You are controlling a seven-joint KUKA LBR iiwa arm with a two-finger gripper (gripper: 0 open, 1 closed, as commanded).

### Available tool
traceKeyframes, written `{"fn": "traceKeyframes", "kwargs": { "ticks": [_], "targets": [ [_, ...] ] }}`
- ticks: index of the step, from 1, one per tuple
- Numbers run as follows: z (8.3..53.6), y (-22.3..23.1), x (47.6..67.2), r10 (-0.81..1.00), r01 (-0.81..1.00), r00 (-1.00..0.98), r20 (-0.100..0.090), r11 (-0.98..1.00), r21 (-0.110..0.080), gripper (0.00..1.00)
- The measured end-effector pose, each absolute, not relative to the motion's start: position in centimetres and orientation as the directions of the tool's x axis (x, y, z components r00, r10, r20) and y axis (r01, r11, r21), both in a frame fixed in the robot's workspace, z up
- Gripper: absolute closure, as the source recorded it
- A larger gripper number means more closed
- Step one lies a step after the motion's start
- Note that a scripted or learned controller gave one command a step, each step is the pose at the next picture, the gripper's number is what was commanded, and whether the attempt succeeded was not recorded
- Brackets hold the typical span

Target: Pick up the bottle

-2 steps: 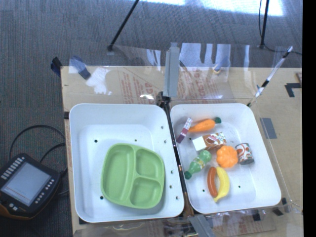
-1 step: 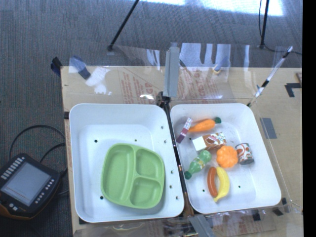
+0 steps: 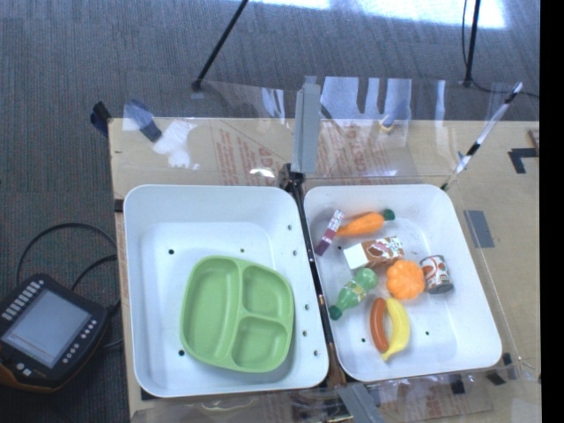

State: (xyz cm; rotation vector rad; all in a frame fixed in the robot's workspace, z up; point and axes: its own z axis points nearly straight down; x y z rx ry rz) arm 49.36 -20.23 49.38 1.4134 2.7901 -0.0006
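A small green bottle (image 3: pixel 352 293) lies on its side in the right bin (image 3: pixel 458 342), near the bin's left wall, its dark cap pointing to the lower left. It touches an orange round fruit (image 3: pixel 405 279) on its right and sits just below a small carton (image 3: pixel 374 253).
The right bin also holds a carrot (image 3: pixel 363 224), a purple-and-white packet (image 3: pixel 330 231), a can (image 3: pixel 435 273), a banana (image 3: pixel 397 328) and a sausage (image 3: pixel 379 322). A green divided plate (image 3: pixel 238 324) lies in the left bin (image 3: pixel 159 227). A teach pendant (image 3: pixel 44 329) rests on the floor at left.
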Motion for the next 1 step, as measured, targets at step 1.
{"fn": "traceKeyframes", "kwargs": {
  "ticks": [1],
  "targets": [
    [50.32, -20.15, 49.61, 0.802, 0.802, -0.597, -0.014, 0.597, 0.007, 1.00]
  ]
}}
